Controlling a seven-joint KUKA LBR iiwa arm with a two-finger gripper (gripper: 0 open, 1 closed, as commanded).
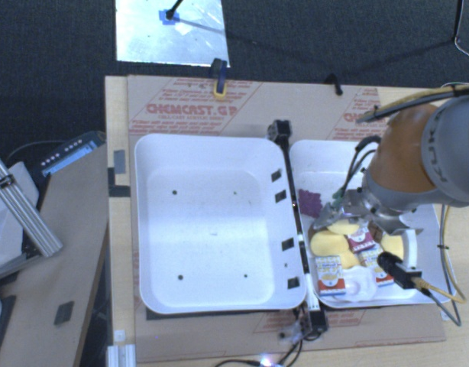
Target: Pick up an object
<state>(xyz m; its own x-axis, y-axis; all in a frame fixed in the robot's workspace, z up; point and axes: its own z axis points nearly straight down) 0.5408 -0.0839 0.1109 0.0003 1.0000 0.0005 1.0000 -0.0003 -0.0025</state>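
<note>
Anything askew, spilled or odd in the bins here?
Nothing spilled. The objects sit crowded in the right bin near the arm: a yellow item, a purple one, and small packets piled together. Nothing lies outside the bins.

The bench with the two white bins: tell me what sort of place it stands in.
Probably a robotics lab or test cell for bin picking. A grey and orange arm reaches over the right bin, which holds small mixed items; the left bin sits beside it on a printed board, with loose cables around.
</note>
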